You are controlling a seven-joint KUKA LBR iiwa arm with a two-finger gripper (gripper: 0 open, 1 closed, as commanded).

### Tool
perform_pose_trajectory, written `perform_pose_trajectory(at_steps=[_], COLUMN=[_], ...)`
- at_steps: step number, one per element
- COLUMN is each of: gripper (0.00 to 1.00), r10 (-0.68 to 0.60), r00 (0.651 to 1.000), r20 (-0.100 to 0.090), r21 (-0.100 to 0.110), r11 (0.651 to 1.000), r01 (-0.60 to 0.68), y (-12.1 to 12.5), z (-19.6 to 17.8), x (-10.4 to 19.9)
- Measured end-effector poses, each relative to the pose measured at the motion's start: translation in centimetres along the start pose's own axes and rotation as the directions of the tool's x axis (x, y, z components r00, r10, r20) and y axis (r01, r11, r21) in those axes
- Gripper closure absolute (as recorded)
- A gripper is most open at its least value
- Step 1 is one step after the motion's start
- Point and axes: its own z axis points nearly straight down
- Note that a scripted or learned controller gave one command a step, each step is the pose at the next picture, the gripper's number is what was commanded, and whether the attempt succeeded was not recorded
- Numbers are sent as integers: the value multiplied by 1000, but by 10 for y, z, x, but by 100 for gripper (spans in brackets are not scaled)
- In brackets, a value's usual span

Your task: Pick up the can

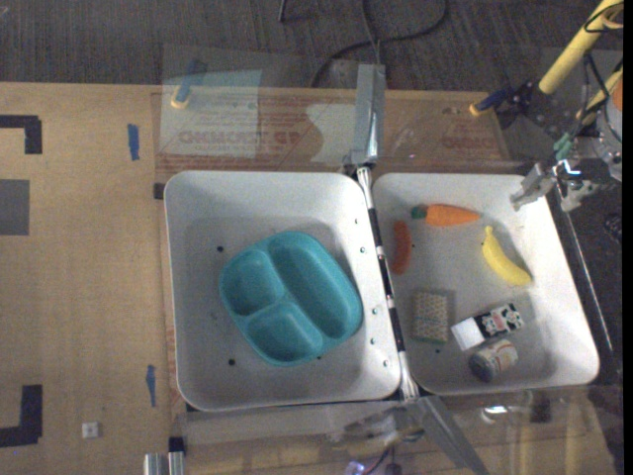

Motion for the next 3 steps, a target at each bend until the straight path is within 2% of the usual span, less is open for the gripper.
perform_pose_trajectory(at_steps=[1, 2, 3], gripper=[0, 0, 100], r10=[-77, -9, 0], r00=[997, 1000, 1000], r20=[0, 0, 0], r21=[1, 0, 2], r11=[997, 1000, 1000], r01=[77, 9, 0], y=[-82, -130, -131], z=[47, 131, 124], x=[91, 60, 56])
